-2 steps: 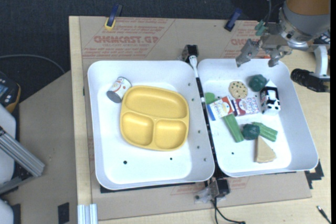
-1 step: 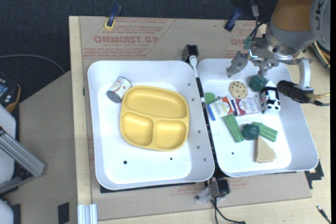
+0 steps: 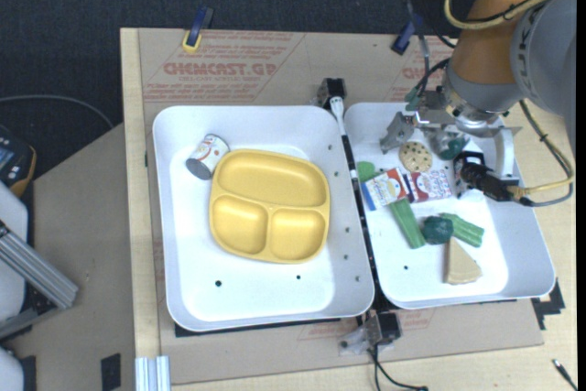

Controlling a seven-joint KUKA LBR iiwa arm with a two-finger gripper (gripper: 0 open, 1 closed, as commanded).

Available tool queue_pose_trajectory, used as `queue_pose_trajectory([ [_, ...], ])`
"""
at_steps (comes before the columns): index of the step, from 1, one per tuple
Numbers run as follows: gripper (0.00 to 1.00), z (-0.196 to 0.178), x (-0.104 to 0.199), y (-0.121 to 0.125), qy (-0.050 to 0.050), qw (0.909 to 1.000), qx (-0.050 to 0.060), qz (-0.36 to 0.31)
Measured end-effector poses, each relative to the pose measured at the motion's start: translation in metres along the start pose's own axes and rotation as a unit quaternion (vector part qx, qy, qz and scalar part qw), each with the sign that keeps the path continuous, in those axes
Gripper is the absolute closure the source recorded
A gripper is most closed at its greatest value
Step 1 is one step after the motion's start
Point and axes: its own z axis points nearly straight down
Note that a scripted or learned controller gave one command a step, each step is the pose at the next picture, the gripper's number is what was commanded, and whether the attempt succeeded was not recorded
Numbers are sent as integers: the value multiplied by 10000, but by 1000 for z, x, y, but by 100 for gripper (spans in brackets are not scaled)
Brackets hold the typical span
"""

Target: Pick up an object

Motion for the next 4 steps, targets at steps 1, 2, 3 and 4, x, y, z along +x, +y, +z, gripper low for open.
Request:
queue_pose_trajectory([
  [1,0,47,-7,2,0,10000,1,4],
  [2,0,66,-6,3,-4,10000,-21,-2],
  [3,100,52,-8,5,-22,10000,-64,4],
  [4,100,-3,1,11,-11,10000,-55,-7],
])
